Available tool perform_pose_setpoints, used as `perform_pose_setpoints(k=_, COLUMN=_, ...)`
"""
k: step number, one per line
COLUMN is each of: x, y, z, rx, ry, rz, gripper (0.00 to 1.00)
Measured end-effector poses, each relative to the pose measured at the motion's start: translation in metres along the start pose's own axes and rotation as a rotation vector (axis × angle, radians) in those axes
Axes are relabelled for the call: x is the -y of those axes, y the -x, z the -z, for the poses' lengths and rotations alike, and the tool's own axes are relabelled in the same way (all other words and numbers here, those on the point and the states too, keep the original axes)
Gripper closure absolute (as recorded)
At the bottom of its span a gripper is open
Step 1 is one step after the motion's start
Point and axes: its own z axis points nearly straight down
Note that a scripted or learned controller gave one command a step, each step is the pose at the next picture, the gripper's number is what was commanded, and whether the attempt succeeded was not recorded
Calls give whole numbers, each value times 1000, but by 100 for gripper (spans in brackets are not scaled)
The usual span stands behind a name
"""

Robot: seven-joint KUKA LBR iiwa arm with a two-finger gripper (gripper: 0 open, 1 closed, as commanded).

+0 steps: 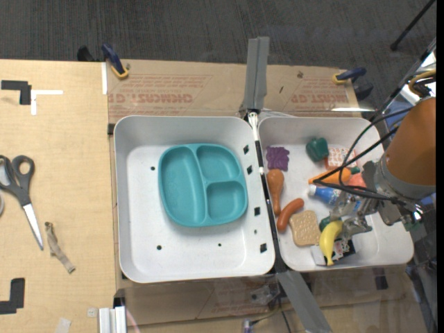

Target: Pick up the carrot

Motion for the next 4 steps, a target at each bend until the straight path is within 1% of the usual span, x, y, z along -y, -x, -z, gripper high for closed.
perform_pose_setpoints(k=1, x=0, y=0, z=0, rx=0, ry=0, rz=0, gripper=0)
perform_pose_setpoints(k=2, x=82, y=10, z=-62, rx=3, ry=-1, rz=122, gripper=0)
perform_pose_setpoints(k=3, x=86, y=78, z=-61, rx=6, ry=-1, rz=-127, gripper=0)
perform_pose_setpoints(k=4, x=-3, y=172, z=-62, rx=2, ry=0, rz=91, gripper=0)
